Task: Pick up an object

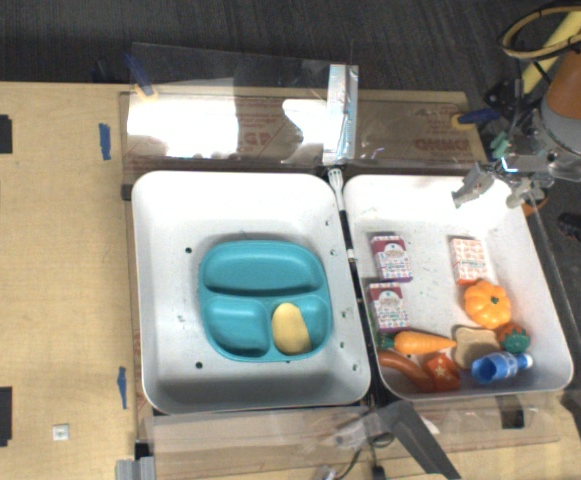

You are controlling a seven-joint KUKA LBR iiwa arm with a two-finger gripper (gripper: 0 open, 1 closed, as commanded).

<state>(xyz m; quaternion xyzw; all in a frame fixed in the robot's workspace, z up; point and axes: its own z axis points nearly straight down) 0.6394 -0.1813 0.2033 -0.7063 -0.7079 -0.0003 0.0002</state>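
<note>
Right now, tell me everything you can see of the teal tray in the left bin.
The teal tray is a rounded, shallow divided plate, smooth and plastic-looking. It has one long compartment along the far side and two smaller ones nearer the camera. It lies flat, upright, about mid-floor in the left bin. A pale yellow, potato-like object rests in its near right compartment. Nothing else touches it.

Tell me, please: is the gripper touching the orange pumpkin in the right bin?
Apart. In the camera view the gripper is at the far rim of the right bin, with bare white floor between it and the pumpkin.
</note>
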